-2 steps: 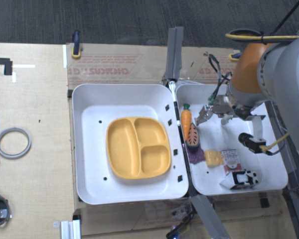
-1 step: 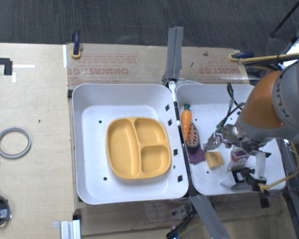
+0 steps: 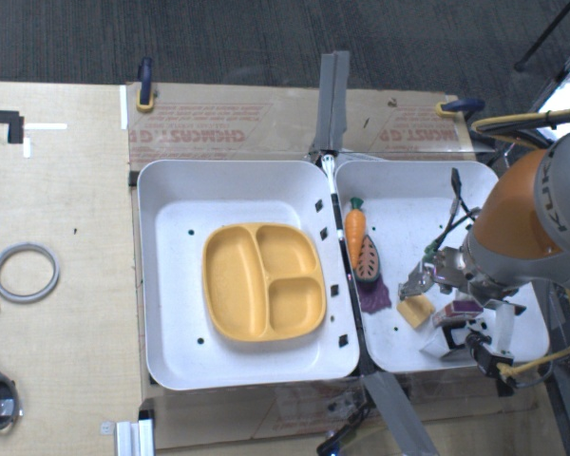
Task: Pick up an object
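Hand (image 3: 420, 285) above yellow block (image 3: 416, 311) (right bin (image 3: 399, 183))

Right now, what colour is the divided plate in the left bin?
Yellow-orange all over, plain, no pattern: the divided plate shows clearly in the camera view.

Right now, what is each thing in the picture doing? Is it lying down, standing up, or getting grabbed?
yellow divided plate: lying flat in the left bin, right side up, nothing in its sections.
toy carrot: lying flat along the right bin's left wall.
dark oval toy: lying beside the carrot's tip.
purple piece: lying flat.
tan block: lying just under the gripper.
gripper: down low in the right bin.
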Robot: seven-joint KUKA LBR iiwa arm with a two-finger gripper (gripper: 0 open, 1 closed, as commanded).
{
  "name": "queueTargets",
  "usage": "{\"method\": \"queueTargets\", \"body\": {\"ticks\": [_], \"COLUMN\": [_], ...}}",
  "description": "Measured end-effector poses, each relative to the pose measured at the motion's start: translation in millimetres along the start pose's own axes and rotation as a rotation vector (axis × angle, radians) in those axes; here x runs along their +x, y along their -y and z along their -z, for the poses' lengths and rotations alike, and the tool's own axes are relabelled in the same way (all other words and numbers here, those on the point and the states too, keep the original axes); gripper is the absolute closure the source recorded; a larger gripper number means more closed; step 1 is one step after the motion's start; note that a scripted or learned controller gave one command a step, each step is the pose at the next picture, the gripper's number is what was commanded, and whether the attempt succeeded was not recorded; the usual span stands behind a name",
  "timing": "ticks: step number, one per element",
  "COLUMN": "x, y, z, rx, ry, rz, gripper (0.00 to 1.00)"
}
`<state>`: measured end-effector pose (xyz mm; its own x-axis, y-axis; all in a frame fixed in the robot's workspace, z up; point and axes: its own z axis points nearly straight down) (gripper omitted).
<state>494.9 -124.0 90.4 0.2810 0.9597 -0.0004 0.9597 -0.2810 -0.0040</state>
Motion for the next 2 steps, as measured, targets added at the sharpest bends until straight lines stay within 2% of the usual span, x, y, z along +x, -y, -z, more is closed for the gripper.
{"method": "queueTargets", "body": {"ticks": [1, 2], "x": [0, 38], "y": [0, -40], "z": [0, 20], "rx": [0.000, -0.001], "ry": [0.000, 0.001], "rz": [0.000, -0.123], "gripper": [0.00, 0.00]}}
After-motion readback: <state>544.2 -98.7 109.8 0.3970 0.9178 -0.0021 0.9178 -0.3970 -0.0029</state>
